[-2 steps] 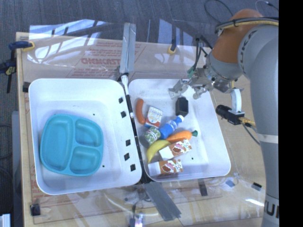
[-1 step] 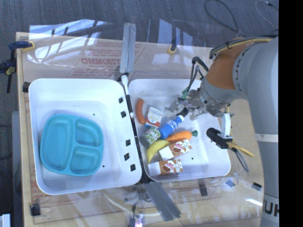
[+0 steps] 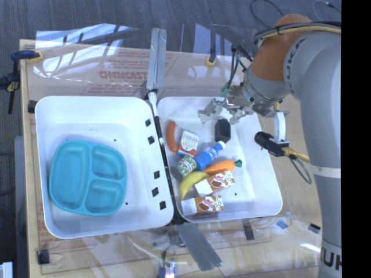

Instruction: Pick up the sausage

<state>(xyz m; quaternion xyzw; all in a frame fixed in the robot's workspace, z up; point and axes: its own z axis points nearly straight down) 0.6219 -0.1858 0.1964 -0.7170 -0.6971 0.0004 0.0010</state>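
The sausage (image 3: 172,136) is a reddish-brown link lying lengthwise near the left wall of the right bin (image 3: 264,184), beside a small carton (image 3: 189,141). My gripper (image 3: 224,114) hovers over the back of that bin, to the right of the sausage and apart from it. Its two metal fingers (image 3: 207,111) are spread open with nothing held between them. A dark oval object (image 3: 222,131) lies just in front of the fingers.
A blue bottle (image 3: 208,154), a carrot (image 3: 221,167), a banana (image 3: 189,183), a small can (image 3: 185,165) and two more cartons (image 3: 210,203) crowd the right bin's middle and front. The left bin (image 3: 58,120) holds a blue divided plate (image 3: 87,177).
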